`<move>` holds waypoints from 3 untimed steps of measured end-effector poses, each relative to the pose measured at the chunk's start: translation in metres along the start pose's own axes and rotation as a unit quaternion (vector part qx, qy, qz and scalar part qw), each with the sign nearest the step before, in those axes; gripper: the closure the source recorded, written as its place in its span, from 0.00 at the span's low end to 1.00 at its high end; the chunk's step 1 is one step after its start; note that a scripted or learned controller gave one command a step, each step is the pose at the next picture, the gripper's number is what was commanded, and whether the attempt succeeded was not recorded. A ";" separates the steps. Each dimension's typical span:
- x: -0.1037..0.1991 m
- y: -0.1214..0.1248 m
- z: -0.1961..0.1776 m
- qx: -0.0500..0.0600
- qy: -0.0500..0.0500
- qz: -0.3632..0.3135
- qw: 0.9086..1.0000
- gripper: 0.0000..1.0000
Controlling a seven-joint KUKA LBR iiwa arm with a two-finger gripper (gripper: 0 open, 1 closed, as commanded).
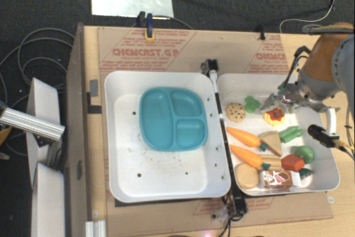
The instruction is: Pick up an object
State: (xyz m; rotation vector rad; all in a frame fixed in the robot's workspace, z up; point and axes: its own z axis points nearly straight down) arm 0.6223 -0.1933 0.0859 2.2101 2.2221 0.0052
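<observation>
The right bin (331, 172) holds several toy foods: a cookie (236, 112), a small green piece (252, 104), a red and yellow item (274, 116), two carrots (244, 136) (247, 156), a green pod (290, 133), a red tomato (292, 162) and a round green piece (304, 152). My gripper (280, 101) hangs over the bin's far middle, just above and behind the red and yellow item. Nothing visible is lifted off the bin floor.
The left bin (125, 175) holds a teal divided plate (173, 119). A beige wedge (270, 141), a bread round (247, 177) and a printed packet (277, 178) lie at the right bin's front. A black part (321, 136) of the arm overhangs its right side.
</observation>
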 end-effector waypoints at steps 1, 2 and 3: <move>0.001 0.000 -0.012 -0.001 0.000 -0.002 1.000 1.00; 0.022 -0.058 -0.101 0.001 0.001 0.002 1.000 1.00; 0.056 -0.028 -0.136 0.001 0.001 -0.002 1.000 1.00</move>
